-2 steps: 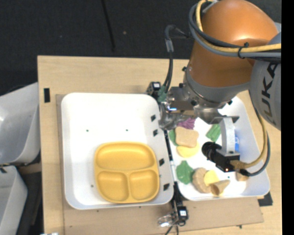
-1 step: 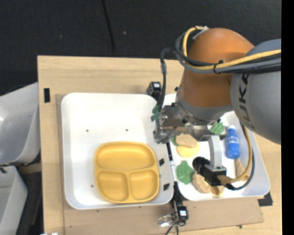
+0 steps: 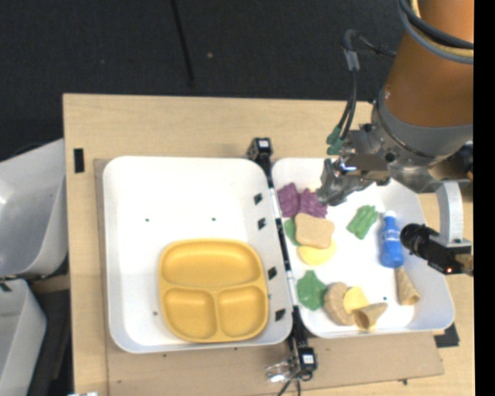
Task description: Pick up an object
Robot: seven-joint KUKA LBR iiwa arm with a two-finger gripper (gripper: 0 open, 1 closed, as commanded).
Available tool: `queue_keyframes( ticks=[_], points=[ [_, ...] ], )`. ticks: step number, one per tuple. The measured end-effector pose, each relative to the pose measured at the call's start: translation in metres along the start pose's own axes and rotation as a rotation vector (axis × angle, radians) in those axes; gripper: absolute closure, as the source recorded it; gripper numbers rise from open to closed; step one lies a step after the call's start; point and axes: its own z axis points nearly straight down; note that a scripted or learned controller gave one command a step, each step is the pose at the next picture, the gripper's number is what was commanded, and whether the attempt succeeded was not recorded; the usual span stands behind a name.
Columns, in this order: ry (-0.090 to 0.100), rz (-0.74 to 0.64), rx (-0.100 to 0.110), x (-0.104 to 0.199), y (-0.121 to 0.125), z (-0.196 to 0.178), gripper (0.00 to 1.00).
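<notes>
Claw point(image 3: 334, 184) low over right bin point(image 3: 433, 213), upper-left part, at purple toy point(image 3: 297, 200); grip state cannot be told. Toast piece point(image 3: 313, 233) just below it. Yellow tray point(image 3: 213, 289) in left bin point(image 3: 132, 221).

no readable text, labels or numbers on anything.

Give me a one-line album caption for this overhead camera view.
Robot gripper hovers by purple toy food in the crowded right bin; a yellow divided tray sits in the left bin.
</notes>
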Motion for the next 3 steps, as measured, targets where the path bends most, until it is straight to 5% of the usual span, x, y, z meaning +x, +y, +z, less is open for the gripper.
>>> queue_keyframes(
  ticks=[1, 2, 3],
  points=[
    [0.000, -0.008, 0.012, 0.032, -0.001, 0.031, 1.00],
    [0.001, -0.007, 0.001, 0.018, 0.000, -0.053, 1.00],
    [0.000, -0.009, 0.015, 0.061, -0.001, 0.013, 1.00]
  ],
)
